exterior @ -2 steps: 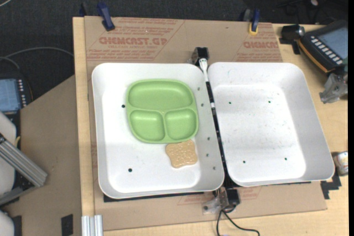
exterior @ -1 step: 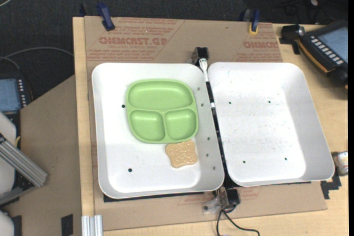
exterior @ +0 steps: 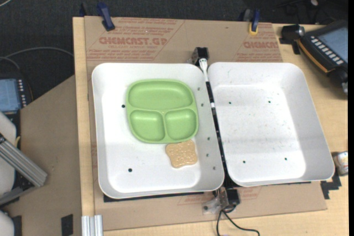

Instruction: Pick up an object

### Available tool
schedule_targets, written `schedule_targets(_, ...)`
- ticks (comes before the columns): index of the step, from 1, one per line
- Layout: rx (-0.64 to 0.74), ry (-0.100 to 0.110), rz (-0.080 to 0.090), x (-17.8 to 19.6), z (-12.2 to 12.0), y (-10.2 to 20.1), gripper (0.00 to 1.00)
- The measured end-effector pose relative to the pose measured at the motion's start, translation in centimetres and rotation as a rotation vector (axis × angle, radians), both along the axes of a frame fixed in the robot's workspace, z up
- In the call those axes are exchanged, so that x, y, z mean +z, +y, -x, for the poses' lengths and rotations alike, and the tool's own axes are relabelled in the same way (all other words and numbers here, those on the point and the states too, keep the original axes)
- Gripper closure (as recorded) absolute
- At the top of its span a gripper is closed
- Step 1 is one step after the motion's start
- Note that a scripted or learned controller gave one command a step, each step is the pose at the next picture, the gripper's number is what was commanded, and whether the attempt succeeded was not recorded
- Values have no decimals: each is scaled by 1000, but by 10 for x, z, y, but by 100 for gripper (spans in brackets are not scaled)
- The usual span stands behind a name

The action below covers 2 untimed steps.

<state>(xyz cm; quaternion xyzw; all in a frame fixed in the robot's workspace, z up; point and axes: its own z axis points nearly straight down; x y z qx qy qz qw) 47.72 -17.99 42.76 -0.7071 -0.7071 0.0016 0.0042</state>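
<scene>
- Camera view looks down at a slant on your bench, where 2 shallow white bins sit side by side on a brown cardboard sheet [exterior: 166, 36] printed with red lettering.
- You have the left bin [exterior: 108, 119] holding both loose objects; its inner wall touches that of the right bin [exterior: 265, 119] along a dark seam in the middle.
- You will find a green divided tray [exterior: 162, 110] lying flat in the upper middle of the left bin, with 1 long compartment along its far side and 2 smaller ones along its near side.
- Just beside the tray's near edge, touching it or nearly so, lies a tan, speckled, toast-like piece [exterior: 182, 154], flat on the bin floor and toward the bin's near right.
- You can see small dark dots scattered on the floors of both bins.
- A blue clamp [exterior: 104, 15] grips the cardboard's far left edge, and a yellow-and-blue clamp [exterior: 254, 21] grips its far right edge.
- A dark handheld pendant with a screen [exterior: 326, 47] rests at the bench's far right.
- You cannot tell how the jaws stand.
</scene>
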Motion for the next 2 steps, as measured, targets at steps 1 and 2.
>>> schedule_targets(1, 2, 2, 0, -100, -1, 29, 100)
schedule_targets(2, -4, -26, 14, 31, -43, -34, 100)
